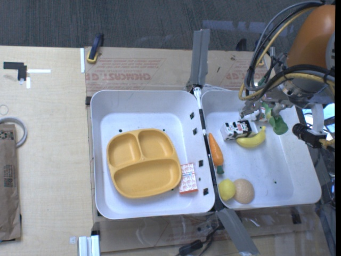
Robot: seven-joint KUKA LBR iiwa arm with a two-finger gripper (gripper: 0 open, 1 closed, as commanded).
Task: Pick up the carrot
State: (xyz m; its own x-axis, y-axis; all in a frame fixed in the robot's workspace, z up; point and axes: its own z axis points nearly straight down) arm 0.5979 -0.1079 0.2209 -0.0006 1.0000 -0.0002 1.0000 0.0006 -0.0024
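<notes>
Carrot (215, 149) lying against right bin's (287, 185) left wall, leafy end toward 6 o'clock, gripper (259, 112) at 2 o'clock from it, above banana (252, 138) and small box (235, 130), jaw state impossible to tell, lemon (227, 189) at 5 o'clock from carrot

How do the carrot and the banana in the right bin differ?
The carrot is orange with a green end; the banana is yellow. The carrot is straight and runs along the bin's left wall; the banana is curved and lies crosswise, mid-bin. The banana lies near the hand; the carrot lies farther off. Both rest on the right bin floor.
</notes>
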